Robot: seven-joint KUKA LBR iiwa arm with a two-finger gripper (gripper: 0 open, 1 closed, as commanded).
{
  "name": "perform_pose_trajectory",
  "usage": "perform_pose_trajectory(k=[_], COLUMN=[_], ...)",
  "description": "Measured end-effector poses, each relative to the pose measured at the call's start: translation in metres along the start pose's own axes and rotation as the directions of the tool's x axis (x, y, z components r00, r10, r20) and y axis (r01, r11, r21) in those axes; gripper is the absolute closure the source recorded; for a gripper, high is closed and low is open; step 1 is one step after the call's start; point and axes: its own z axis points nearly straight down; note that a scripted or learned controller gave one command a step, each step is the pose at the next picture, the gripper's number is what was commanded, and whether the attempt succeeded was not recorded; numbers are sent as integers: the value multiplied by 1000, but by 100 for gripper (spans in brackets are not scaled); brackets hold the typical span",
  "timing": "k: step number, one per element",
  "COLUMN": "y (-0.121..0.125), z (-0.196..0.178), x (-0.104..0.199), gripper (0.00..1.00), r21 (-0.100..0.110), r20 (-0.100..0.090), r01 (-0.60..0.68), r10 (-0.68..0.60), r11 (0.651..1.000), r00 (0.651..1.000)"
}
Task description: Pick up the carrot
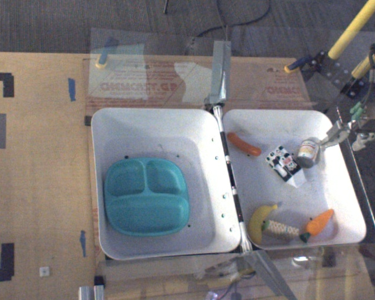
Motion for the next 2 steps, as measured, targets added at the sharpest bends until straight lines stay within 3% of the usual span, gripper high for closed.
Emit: perform_pose_trajectory(k=[1, 2], y=[-59, -65], z=[98, 185], x=[-9, 5], gripper=[0, 0], r21=[-1, -7], r20=[0, 3], r01=[-2, 278], r10=[2, -278], r11=[1000, 960], r00=[1000, 960])
